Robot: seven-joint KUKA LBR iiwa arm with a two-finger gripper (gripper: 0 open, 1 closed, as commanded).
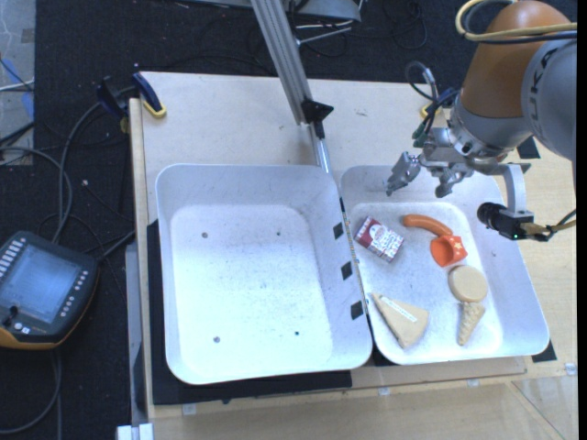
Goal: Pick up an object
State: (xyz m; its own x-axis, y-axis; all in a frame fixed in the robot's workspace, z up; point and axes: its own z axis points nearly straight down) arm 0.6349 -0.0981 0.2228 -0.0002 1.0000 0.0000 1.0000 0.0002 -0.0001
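The right bin [523, 333] holds several small items: a red and white carton [379, 239], an orange sausage [426, 223], a red piece [448, 249], a tan round biscuit [469, 284], a cream cone [469, 322] and a pale cheese wedge [402, 319]. My gripper [422, 180] hangs above the far end of this bin, its two fingers spread apart with nothing between them. It is beyond the sausage and the carton, clear of both.
The left bin [174, 246] lies beside the right one. A slanted metal pole [284, 53] rises from the bench behind the bins. A teach pendant [37, 287] and cables lie on the floor at left. A black clamp [128, 94] sits on the bench's far left corner.
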